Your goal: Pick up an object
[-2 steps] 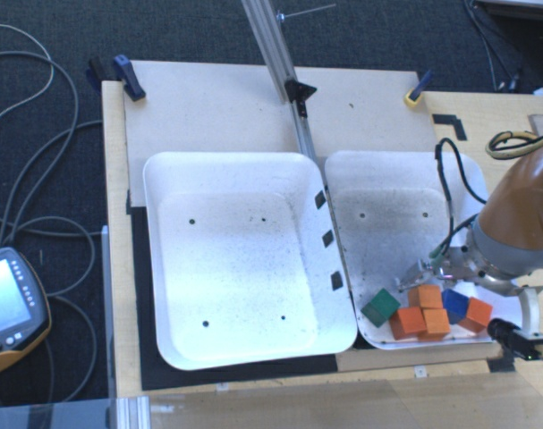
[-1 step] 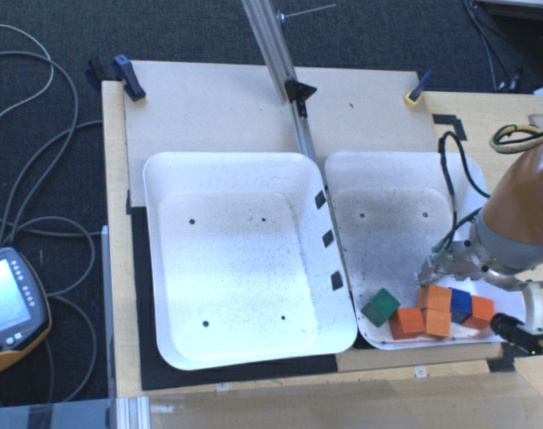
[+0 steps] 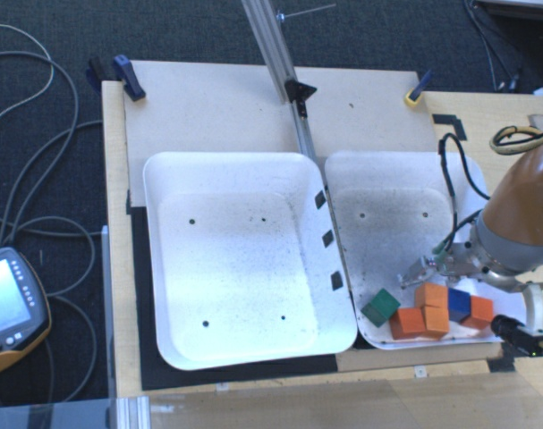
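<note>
Two white bins sit side by side on the desk (image 3: 217, 114). We see the blocks bunched in the right bin's (image 3: 387, 204) near corner: green block (image 3: 379, 307) leftmost, orange blocks (image 3: 423, 315) touching beside it, a blue block (image 3: 459, 303) and another orange block (image 3: 481, 311) further right. Hand (image 3: 429, 271) is low over the bin, just above the orange pile; we cannot tell its state. Left bin (image 3: 235, 257) lies well apart.

Green block (image 3: 379, 307), orange blocks (image 3: 422, 315), blue block (image 3: 459, 304) clustered at right bin (image 3: 378, 195) near edge, touching.
</note>
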Controlling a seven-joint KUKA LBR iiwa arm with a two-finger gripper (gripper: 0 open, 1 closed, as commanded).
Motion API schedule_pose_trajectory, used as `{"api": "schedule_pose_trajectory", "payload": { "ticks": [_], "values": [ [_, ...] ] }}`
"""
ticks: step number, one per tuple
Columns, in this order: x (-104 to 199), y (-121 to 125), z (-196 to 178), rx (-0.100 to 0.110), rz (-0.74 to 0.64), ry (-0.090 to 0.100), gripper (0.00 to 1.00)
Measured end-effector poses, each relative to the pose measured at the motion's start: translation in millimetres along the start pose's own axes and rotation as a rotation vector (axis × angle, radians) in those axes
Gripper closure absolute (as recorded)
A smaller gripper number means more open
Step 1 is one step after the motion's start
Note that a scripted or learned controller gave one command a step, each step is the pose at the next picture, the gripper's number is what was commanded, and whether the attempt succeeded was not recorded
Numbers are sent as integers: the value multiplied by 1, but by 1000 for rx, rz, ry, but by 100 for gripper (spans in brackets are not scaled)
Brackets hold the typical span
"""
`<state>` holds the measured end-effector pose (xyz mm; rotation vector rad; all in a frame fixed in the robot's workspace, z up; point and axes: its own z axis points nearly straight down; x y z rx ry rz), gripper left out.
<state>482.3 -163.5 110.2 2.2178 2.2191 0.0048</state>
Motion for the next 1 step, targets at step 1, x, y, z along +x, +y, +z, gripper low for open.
{"api": "schedule_pose_trajectory", "payload": {
  "ticks": [1],
  "values": [
    [-5,26,11,3,-1,0,0]
  ]
}}
